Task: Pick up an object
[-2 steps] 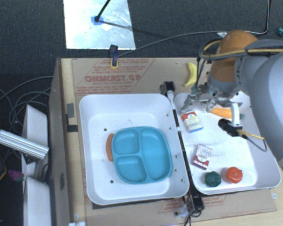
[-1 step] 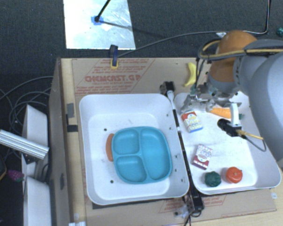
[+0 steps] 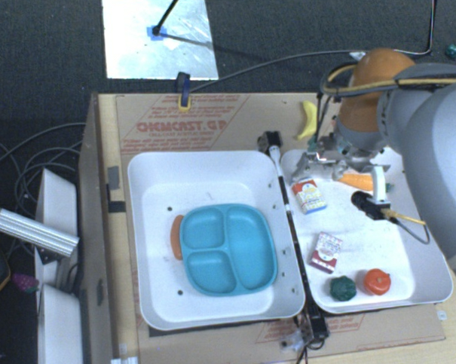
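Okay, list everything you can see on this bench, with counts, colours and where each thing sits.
Bins: two, white, side by side on the bench.
Divided plate: one, blue, left bin.
Hot dog toy: one, orange-brown, tucked at the plate's left edge.
Small cartons: two, red and white, right bin.
Banana: one, yellow, behind the right bin.
Carrot: one, orange, right bin, far side.
Round green item: one, near edge.
Tomato-like item: one, red-orange, beside it.
Gripper: one, grey, over the right bin's far corner.

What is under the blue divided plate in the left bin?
An orange strip sticks out from beneath the blue plate's left edge, on the left bin floor. The rest is covered, so its identity is unclear.
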